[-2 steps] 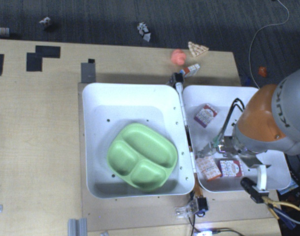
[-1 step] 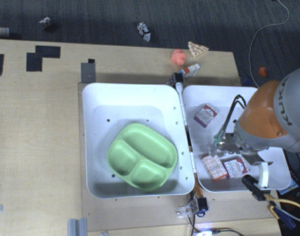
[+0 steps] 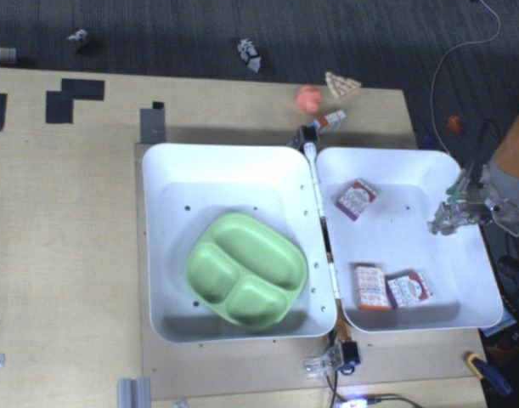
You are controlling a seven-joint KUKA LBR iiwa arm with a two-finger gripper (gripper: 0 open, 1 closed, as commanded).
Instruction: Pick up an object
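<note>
The arm enters from the right edge of the view, its orange band showing at the upper right and the grey wrist below it. The gripper hangs over the right bin's right side, near that bin's right wall, pointing down and leftward, with nothing seen between its tips.

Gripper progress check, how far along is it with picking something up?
Nothing looks lifted yet. The gripper sits over the right bin near its right wall, apart from the three small packets. Reaching one, grasping and lifting remain. The green tray lies untouched.
</note>
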